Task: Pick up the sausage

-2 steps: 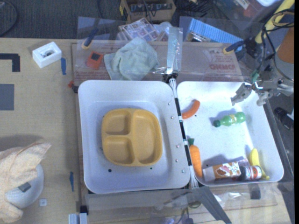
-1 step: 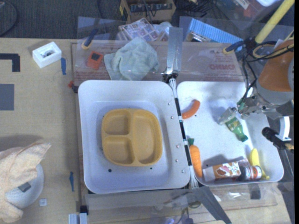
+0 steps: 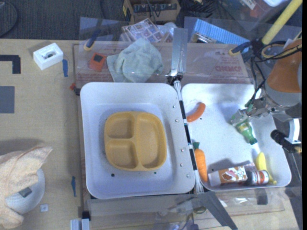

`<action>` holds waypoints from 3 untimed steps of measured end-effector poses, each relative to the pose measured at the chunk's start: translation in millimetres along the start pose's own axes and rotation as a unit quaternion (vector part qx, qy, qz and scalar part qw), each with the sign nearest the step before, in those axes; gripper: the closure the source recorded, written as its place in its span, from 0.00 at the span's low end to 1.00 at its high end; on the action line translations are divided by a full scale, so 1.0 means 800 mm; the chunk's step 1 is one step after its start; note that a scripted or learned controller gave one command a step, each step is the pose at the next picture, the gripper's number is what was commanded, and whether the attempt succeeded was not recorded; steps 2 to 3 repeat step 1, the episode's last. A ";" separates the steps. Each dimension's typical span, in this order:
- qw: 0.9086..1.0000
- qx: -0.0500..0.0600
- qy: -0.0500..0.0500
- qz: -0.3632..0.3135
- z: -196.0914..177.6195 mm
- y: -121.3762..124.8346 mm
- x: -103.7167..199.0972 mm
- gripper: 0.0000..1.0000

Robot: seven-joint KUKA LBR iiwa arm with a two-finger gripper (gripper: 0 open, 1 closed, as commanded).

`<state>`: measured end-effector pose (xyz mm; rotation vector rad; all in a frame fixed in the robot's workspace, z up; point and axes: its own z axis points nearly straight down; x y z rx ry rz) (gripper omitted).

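The sausage [image 3: 195, 112], a short orange-red curved piece, lies at the upper left of the right bin [image 3: 218, 99], close to the wall between the two bins. My gripper [image 3: 242, 116] hangs low over the right side of that bin, about a hand's width to the right of the sausage and apart from it. It sits just above a small green item [image 3: 248, 132]. The arm with its orange band [image 3: 285, 75] comes in from the right edge.
In the right bin lie a carrot [image 3: 200, 163] by the left wall, a ketchup bottle [image 3: 238, 176] along the front wall and a small yellow piece [image 3: 262, 162]. The left bin [image 3: 91, 128] holds a yellow divided plate [image 3: 135, 140]. A green cloth [image 3: 136, 59] lies behind the bins.
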<state>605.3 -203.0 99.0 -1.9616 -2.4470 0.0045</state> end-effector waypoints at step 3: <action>1.000 -0.001 -0.001 0.030 -0.124 0.088 0.042 1.00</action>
